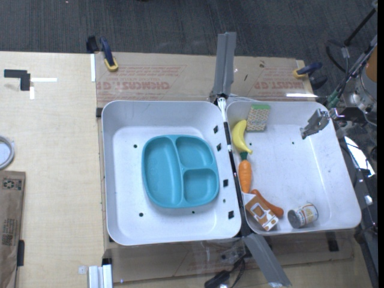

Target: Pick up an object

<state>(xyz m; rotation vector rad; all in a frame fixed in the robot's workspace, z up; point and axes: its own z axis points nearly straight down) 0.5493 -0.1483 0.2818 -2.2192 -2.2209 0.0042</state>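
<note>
From above, we're watching the gripper [314, 123] hovering at the right bin's [336, 179] far right edge; we cannot tell its state. The banana [239, 136] and carrot [245, 176] are lying well to its left, the can [302, 215] below it.

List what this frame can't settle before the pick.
- Tool: camera view, too small and blurred to tell how its grasping parts are set.
- Arm: cut off by the right edge.
- Box: overlaps an orange item; print too small to read.
- Can: label too small to read.
- Sponge: blurred, pattern unclear.
</note>
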